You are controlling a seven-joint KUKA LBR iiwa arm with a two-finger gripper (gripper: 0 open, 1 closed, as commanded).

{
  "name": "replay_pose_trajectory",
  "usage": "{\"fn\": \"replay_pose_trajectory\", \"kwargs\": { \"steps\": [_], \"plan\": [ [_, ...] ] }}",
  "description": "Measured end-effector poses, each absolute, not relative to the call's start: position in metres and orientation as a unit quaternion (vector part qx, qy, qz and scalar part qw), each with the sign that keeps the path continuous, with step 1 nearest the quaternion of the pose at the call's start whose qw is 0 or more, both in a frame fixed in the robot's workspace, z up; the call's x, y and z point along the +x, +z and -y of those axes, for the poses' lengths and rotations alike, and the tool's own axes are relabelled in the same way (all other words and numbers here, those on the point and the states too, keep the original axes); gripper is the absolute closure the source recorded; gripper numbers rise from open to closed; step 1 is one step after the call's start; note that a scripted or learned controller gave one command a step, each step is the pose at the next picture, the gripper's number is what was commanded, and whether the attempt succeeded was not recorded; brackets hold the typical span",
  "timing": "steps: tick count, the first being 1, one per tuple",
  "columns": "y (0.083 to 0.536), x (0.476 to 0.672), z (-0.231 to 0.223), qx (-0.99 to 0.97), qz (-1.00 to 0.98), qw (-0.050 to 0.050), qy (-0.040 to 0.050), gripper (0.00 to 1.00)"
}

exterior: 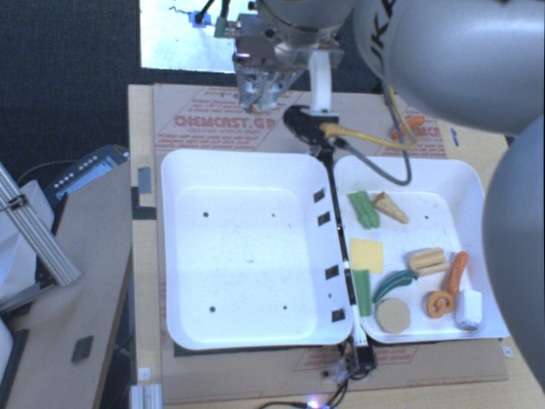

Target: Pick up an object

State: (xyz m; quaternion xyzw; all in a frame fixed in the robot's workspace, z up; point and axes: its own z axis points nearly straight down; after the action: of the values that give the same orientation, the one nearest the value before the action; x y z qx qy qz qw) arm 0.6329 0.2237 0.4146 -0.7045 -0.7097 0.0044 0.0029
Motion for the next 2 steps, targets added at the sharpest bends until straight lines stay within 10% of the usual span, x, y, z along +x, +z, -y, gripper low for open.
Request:
{"fn": "replay_pose_trajectory", "kwargs": {
  "steps": [1,2],
  "plan": [
    [0.544,0.639,-0.232,-0.704,0.710,-0.003,-0.0074,1.00],
    [0.536,0.593,-0.235,-0.704,0.710,0.001,-0.0008,1.00]
  ]
}}
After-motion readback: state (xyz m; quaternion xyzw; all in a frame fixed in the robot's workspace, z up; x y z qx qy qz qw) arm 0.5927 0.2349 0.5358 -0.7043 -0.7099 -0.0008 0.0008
